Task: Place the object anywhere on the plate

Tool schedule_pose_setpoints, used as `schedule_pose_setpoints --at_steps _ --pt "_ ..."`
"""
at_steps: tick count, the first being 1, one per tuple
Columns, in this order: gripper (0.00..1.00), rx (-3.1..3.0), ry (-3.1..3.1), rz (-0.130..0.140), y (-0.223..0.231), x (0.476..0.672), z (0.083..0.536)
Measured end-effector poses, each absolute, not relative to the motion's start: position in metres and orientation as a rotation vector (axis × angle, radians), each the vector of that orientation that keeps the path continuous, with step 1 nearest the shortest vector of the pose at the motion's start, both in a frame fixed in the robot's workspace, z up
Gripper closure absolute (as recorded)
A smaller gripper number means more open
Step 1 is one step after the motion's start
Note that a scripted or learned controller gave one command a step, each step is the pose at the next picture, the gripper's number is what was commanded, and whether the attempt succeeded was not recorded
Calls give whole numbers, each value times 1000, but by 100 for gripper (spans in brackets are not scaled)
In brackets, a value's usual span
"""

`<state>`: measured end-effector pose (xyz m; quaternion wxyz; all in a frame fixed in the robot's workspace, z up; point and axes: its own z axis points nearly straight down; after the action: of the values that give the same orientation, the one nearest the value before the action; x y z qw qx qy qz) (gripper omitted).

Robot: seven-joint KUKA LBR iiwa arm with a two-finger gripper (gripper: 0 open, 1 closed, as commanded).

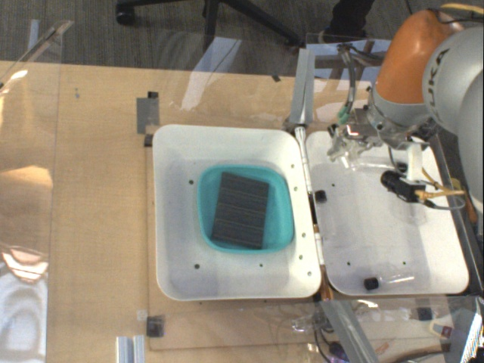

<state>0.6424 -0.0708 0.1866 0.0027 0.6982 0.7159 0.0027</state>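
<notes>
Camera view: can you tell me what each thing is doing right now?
Dark grey ribbed rectangular block: lying flat on the plate.
Teal square plate: sitting in the left bin, holding the block.
Left white bin: holding the plate.
Right white bin: under the arm.
Grey arm: over the right bin's far end.

Desk (pixel 83 203): light wood top, partly under a clear sheet that throws pale reflections toward its left side. Landmark: left white bin (pixel 178 271).

- Left white bin lies flat on the desk, roughly central.
- Right white bin (pixel 393 267) lies just beside it, their rims touching or nearly so along the shared edge.
- Grey metal bar (pixel 302 89) rises from that shared edge toward the desk's far side.
- Small dark bracket (pixel 148 114) sits on the desk just beyond the left bin's far left corner.
- Small dark block (pixel 154 325) sits near its front left corner.
</notes>
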Motion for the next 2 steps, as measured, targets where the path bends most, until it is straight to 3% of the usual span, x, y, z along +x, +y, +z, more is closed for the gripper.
schedule_pose_setpoints --at_steps 1,2 --pt "100 2083 2348 7 8 578 200" --pt "0 2084 2346 8 7 578 200"
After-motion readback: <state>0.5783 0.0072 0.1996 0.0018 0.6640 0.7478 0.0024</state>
